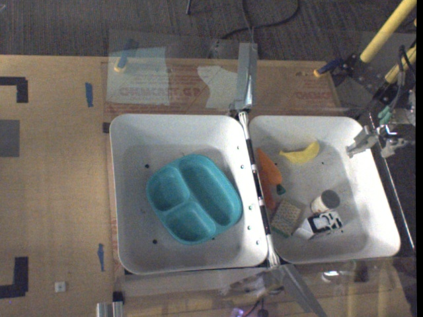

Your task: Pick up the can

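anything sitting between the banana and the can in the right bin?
No. In the camera view the stretch from the banana down to the can is bare white bin floor.

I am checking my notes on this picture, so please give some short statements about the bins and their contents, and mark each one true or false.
1. The teal divided plate lies in the left bin. True.
2. The can lies in the left bin. False: it is in the right bin.
3. The banana lies in the right bin. True.
4. The gripper holds the can. False: it is at the right bin's upper right rim, apart from the can.
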`<state>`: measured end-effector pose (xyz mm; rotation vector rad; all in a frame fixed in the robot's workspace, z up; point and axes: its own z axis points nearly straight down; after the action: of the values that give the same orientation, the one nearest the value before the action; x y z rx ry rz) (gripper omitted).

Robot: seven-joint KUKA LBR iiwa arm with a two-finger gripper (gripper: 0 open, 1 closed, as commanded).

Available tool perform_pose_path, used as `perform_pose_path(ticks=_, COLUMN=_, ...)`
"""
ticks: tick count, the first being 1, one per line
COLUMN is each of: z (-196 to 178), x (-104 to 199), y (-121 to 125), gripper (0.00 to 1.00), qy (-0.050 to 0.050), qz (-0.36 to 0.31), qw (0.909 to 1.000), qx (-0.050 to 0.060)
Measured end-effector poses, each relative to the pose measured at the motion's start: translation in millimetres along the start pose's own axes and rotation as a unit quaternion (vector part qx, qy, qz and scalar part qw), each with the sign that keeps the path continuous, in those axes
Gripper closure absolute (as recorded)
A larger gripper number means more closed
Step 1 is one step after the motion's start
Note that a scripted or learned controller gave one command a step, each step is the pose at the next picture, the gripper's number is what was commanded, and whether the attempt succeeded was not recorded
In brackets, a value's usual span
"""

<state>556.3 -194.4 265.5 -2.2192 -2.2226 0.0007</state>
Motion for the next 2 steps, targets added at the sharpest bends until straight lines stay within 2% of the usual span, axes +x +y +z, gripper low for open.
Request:
perform_pose_path(ticks=1, z=162.8, x=-25.1, y=20.4, gripper=0.0, qy=0.001, qz=-0.07, qw=0.9975, qx=-0.002)
perform_pose_path(ticks=2, z=153.8, x=-28.4, y=20.1, gripper=1.0, qy=0.0, qz=-0.067, qw=0.9977, qx=-0.003)
